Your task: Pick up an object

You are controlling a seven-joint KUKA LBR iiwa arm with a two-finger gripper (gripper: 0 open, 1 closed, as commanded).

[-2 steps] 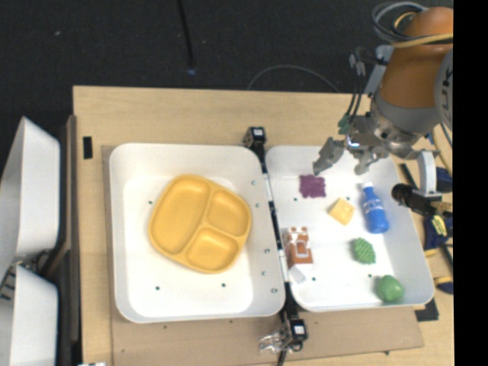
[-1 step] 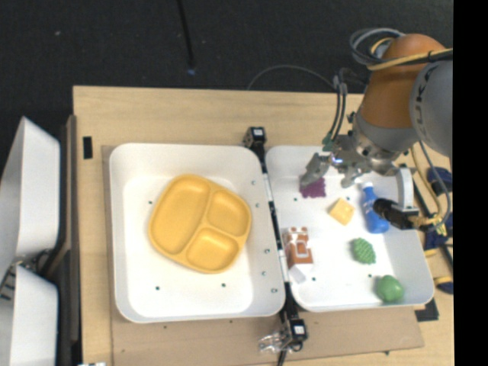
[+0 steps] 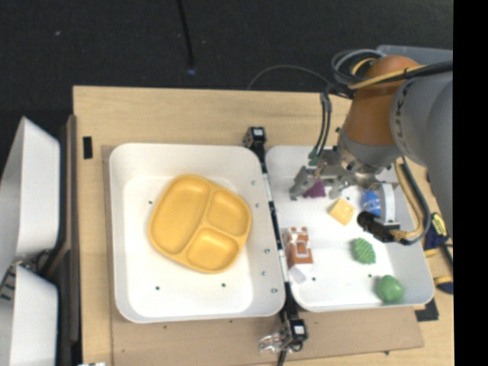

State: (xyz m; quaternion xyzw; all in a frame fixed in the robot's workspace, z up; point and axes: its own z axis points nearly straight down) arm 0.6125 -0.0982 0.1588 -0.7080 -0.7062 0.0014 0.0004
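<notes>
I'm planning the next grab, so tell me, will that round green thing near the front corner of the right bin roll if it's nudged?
Probably. The round green thing looks smooth and ball-like, so a nudge would likely roll it. The bin wall beside it should stop it soon. It looks small and probably light.

Small purple object (image 3: 315,190): partly covered by the grey two-finger gripper (image 3: 311,180); its shape cannot be made out.
Small blue object (image 3: 371,202): partly hidden under the arm's wrist; too small to identify.
Right white shallow bin (image 3: 335,300): its far corner is hidden beneath the arm.
Brown-and-white small item (image 3: 298,246): too blurred to identify.
Grey arm (image 3: 423,124): cut off at the right.
</notes>
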